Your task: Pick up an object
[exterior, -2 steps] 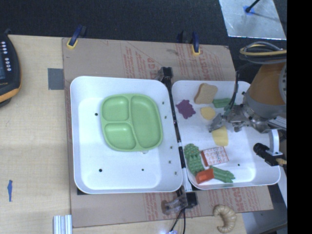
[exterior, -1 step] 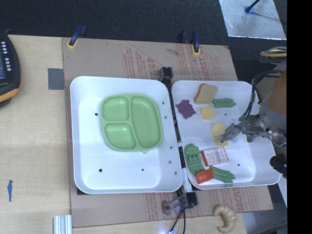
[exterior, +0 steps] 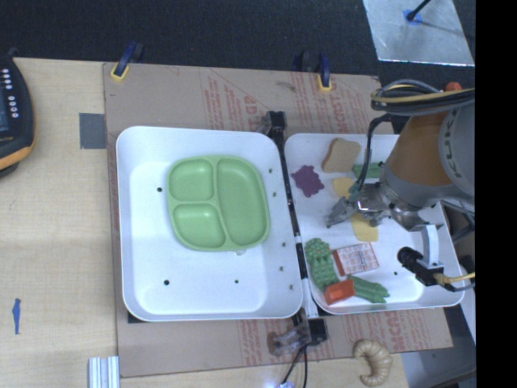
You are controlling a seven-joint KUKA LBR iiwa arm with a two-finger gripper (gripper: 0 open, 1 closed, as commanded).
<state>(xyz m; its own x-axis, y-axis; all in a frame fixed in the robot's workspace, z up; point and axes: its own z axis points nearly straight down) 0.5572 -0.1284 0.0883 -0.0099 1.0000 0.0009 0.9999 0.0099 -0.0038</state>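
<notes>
Faint red print on the cardboard sheet [exterior: 234,95] and small packet [exterior: 356,259]; none legible

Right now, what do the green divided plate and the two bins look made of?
Green divided plate: probably molded plastic, matte, uniform color with soft rounded ridges. Left bin and right bin: likely thin formed plastic, smooth white with faint sheen and rounded corners.

Left bin [exterior: 133,217]: holds a green divided plate [exterior: 218,202], three compartments, lying flat.
Cardboard sheet [exterior: 194,95]: under both bins, pinned at its far edge by a yellow-tipped clamp [exterior: 123,61] and a second clamp [exterior: 323,73].
Bench edge, left: dark handheld controller [exterior: 12,111], orange-rimmed.
Grey tape patch [exterior: 93,130]: just beside the cardboard.
Near edge: a croissant-shaped piece [exterior: 375,360] outside the bins.
</notes>
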